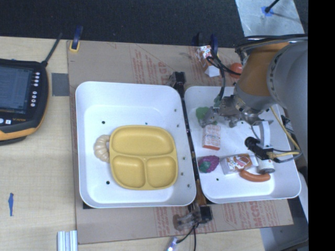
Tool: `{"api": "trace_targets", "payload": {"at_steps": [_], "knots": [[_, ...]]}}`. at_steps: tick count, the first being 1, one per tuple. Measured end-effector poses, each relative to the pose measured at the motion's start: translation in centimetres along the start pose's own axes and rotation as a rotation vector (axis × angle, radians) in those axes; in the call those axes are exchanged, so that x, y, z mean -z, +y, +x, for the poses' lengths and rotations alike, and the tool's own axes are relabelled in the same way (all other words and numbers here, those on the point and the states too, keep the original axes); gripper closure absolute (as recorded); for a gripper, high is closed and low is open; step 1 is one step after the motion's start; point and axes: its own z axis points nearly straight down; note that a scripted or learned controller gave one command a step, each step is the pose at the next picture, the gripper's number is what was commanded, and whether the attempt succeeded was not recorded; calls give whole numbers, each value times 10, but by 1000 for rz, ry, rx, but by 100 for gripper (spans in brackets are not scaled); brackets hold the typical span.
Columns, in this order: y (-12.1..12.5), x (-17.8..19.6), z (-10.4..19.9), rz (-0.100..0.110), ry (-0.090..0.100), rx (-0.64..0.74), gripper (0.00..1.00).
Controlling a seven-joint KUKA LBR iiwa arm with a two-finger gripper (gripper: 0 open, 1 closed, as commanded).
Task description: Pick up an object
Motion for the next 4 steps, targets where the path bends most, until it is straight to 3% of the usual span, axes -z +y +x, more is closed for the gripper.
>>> {"api": "trace_targets", "payload": {"at_steps": [1,2,3,4], "knots": [[38,0,13,0,1,1,0],[38,11,13,2,0,5,100],[38,10,13,3,0,6,0],[37,0,2,2,1,0,0]]}}
